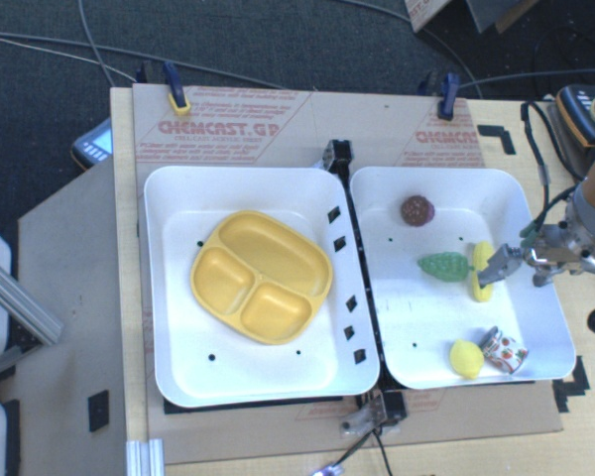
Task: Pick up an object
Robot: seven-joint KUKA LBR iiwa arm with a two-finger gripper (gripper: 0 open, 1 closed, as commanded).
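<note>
One yellow tray (261, 275); five small objects in right bin (535, 221)

We see 2 white bins side by side on the desk (228, 127). The left bin (169, 296) holds a yellow divided plate (261, 276) with 3 compartments, lying near its middle. In the right bin (426, 345) we find a dark red ball (416, 209) near the far wall, a green leafy piece (443, 265) at mid-bin, and a yellow lemon (466, 358) just beside a small patterned packet (503, 350) near the front. The gripper (496, 271) reaches in from the right, over a yellow item (482, 256) by the green piece's right end.
</note>
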